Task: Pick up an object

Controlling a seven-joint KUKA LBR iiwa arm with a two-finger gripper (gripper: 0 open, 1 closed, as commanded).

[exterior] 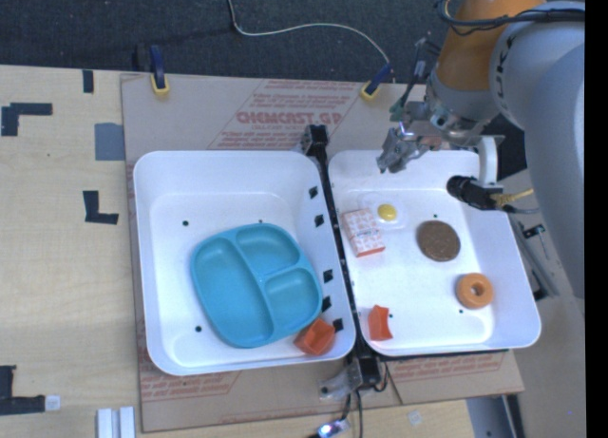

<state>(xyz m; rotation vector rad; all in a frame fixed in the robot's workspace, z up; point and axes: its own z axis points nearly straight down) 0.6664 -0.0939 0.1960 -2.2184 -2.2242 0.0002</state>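
Yellow piece point(387, 212) sits below my gripper point(397, 155), jaws unreadable; I judge approach underway, descent needed next

board point(285, 118): red print "CHEMCAST GP" at 12 o'clock of the left bin, with smaller red lines below it too small to read
packet point(363, 233): red and white markings, not legible
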